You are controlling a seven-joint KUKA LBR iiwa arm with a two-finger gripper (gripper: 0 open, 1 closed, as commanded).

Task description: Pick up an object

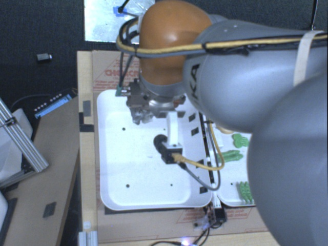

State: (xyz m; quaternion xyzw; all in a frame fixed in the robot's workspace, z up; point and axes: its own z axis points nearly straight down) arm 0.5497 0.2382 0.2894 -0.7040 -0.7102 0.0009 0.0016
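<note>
The background is a dark floor, with a small black block lying at the upper left of the frame and a shiny metal sheet at the top. At the left edge are slanted aluminium rails and, above them, a blue and black strip. The pale counter starts just right of these and carries a sheet of cardboard under the two bins.

The left bin takes up the middle of the frame. Its visible floor is plain white with a few small dark dots. The gripper hangs over the upper part of this bin, below the orange band. From this slant I cannot tell whether the jaws are open or closed, and I see nothing between them.

The grey arm crosses the right half of the frame and covers most of the right bin. Three green pieces show in the strip of that bin left uncovered. One is at mid height, a longer one lies just below it, and a ribbed one sits near the lower rim.

I judge that the task has hardly started. Nothing is lifted and nothing is gripped as far as I can see. The only things to pick that I can make out are the green pieces, which lie in the other bin, well apart from the gripper. Reaching a piece, closing on it and raising it are all left to do.
</note>
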